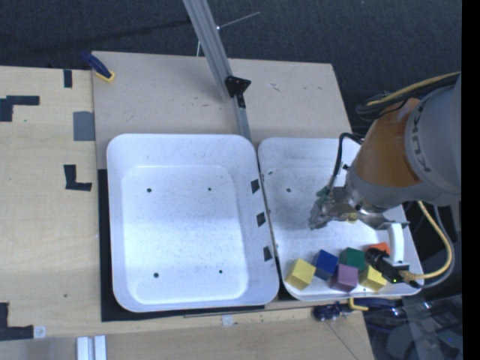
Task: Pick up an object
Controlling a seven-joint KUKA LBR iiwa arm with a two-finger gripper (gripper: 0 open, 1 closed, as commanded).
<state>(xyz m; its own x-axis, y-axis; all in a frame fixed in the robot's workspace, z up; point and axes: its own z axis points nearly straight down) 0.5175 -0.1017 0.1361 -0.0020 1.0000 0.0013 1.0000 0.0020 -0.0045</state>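
Camera view. Gripper (324, 214) low over the right bin (300, 163), jaw state indeterminable; the blue cube (326, 263) lies near the front wall among other small blocks (348, 276). It looks light, rigid and smooth; grasp across opposite flat faces.

The arm (409, 156) runs off the right edge and hides the right bin's (296, 163) far right corner. The gripper (324, 214) is small and blurred, its fingers unreadable. An orange piece (379, 247) is partly covered by the white bracket (396, 244). Cables (439, 246) leave the right edge.
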